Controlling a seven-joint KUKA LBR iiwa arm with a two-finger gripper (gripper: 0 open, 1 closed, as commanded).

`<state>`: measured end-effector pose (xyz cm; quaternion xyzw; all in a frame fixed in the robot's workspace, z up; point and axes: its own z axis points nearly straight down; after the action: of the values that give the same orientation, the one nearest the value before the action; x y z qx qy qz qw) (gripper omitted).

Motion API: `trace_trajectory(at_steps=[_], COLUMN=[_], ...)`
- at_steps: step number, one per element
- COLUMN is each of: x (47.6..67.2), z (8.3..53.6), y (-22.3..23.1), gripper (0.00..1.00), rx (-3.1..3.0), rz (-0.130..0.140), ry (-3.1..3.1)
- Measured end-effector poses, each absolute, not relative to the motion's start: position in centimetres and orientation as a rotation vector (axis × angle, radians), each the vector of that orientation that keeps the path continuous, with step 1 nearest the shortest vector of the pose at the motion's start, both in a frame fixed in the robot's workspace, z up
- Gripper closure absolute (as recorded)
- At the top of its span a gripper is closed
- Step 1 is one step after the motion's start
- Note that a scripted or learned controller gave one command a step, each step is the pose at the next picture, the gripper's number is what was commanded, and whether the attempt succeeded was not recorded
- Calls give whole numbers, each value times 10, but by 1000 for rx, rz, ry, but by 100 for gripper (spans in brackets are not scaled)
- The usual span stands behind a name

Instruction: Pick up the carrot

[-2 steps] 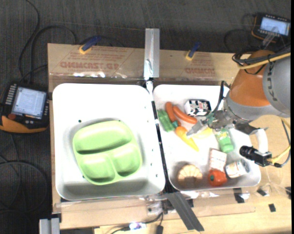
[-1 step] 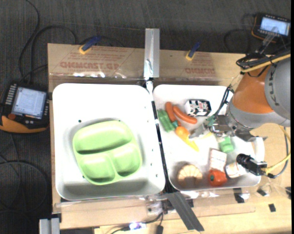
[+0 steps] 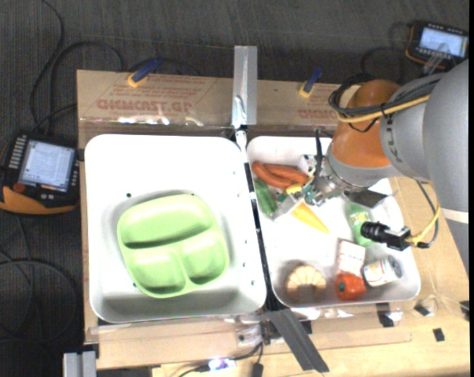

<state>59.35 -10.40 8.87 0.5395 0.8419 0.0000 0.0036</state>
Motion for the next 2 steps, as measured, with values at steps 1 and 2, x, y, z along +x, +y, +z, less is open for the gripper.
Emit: trace_trajectory(at_steps=[1, 2], x=[595, 535], z=[99, 183], y=[-103, -43], gripper=[100, 100], rx=[1690, 1155], rz=[9, 1], ry=[2636, 2924])
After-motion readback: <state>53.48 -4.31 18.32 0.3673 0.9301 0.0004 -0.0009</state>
